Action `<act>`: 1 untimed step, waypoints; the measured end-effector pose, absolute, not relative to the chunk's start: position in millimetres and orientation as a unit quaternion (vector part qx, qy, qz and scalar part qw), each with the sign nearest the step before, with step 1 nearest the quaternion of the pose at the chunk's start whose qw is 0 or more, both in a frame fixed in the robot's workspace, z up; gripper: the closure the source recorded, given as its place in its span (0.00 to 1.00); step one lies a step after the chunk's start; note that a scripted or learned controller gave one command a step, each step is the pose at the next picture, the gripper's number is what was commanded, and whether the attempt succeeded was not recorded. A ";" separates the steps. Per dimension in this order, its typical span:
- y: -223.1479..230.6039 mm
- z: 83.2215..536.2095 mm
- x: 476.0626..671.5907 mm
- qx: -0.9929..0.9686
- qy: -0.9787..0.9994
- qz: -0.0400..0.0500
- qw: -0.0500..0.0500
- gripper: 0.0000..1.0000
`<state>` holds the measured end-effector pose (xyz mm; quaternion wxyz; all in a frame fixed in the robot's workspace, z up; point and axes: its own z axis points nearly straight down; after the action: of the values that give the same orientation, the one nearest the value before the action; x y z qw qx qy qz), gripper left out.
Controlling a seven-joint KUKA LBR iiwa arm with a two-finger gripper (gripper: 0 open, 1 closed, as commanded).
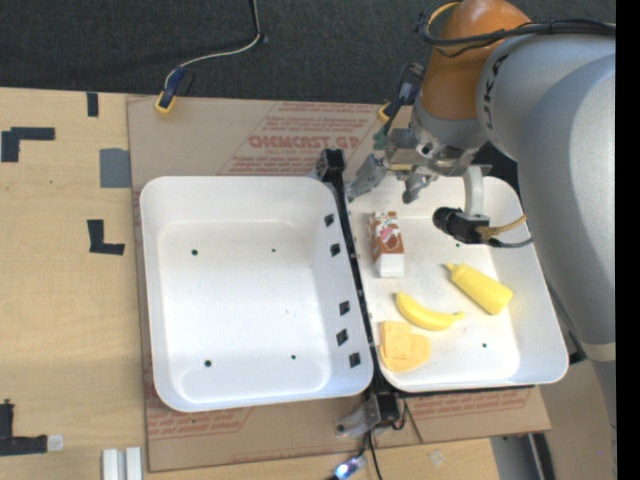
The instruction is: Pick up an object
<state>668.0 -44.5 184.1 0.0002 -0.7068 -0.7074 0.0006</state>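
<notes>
My gripper [392, 182] hangs over the far left corner of the right bin [520, 368], its two fingers spread open with nothing between them. Just in front of it a small red and white carton [386, 244] lies on the bin floor, apart from the fingers. Further forward lie a yellow banana [426, 314], a yellow squeeze bottle [481, 288] and a yellow-orange wedge [403, 349].
The left bin [240, 298] adjoins the right one along a divider with black clips [345, 268]. The grey arm and its orange band [470, 38] cover the right bin's far right side. A black cable fitting [458, 223] hangs by the wrist.
</notes>
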 end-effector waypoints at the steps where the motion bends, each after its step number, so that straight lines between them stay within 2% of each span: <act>1: -102.5 113.3 667.4 -0.708 -0.707 0.002 0.000 0.00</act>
<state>667.4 -102.5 113.3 0.0004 -0.7076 -0.7066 0.0018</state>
